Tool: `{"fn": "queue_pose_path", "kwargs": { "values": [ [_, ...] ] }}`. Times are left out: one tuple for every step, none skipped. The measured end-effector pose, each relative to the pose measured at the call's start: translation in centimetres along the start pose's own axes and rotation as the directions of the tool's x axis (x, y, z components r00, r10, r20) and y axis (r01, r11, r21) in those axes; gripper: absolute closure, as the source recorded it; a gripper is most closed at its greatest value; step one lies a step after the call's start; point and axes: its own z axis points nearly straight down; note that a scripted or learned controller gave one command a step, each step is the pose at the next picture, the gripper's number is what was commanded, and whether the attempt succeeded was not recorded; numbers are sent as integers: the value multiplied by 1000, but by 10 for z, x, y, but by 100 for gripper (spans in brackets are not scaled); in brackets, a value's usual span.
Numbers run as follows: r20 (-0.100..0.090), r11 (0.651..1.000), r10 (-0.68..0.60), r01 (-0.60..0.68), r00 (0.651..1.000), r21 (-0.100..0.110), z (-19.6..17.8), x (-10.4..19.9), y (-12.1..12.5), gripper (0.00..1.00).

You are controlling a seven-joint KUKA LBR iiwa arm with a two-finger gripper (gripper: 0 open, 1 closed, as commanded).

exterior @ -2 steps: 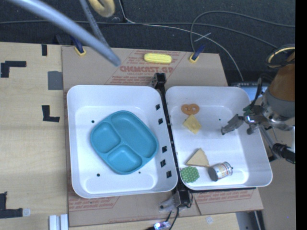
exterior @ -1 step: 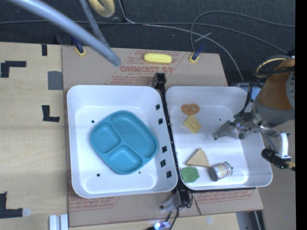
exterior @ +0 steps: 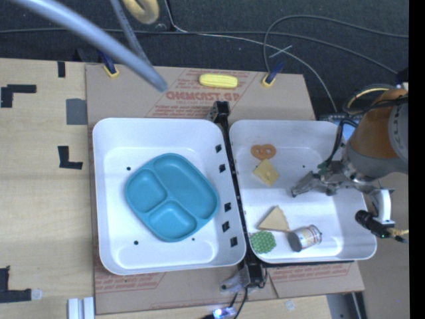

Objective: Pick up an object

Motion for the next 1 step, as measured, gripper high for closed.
{"fn": "queue_pose_path", "kwargs": {
  "values": [
    [4, 1000, 0, 0, 1000, -6, -13, -1, 1, 100]
  ]
}}
